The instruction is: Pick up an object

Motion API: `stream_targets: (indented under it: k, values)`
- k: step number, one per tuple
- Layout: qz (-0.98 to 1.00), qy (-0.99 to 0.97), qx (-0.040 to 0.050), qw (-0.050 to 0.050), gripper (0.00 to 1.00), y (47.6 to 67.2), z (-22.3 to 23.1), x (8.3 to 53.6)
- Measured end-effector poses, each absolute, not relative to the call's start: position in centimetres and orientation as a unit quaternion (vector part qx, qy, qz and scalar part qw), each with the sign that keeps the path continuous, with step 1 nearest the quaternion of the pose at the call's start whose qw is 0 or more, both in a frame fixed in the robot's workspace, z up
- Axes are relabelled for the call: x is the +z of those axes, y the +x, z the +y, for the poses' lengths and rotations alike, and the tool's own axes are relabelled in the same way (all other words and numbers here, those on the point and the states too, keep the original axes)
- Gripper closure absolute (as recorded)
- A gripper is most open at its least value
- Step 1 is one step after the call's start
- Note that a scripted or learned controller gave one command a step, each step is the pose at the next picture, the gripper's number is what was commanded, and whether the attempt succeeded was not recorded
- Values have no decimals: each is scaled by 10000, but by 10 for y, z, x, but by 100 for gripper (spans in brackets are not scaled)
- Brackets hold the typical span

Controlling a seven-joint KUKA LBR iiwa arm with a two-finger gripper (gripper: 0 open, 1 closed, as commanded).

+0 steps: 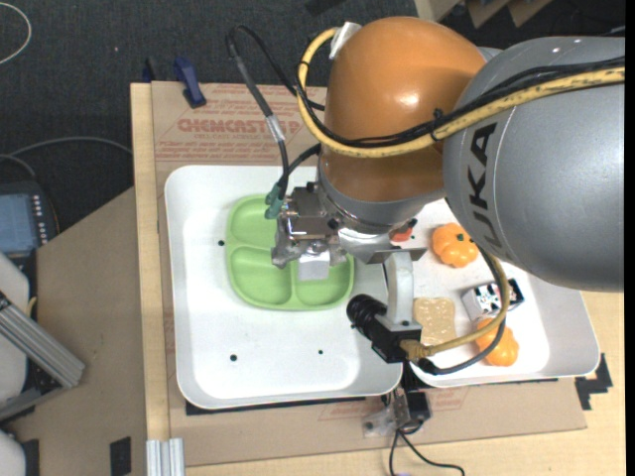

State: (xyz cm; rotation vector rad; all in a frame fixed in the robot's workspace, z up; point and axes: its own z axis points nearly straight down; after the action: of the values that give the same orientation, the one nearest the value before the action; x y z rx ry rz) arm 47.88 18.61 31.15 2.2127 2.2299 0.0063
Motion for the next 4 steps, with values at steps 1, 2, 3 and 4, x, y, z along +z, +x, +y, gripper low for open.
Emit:
stream_targets:
  k: [1, 2, 3, 4]
  values:
    - [7061, 7080, 92, 51, 100, 480, 131, 511]
    - [7089, 7053, -46, -26, 100, 478, 187, 396]
    - [7074, 7068, 68, 31, 100, 480, 171, 521]
    - [7090, 7052, -47, -24, 100, 478, 225, 412]
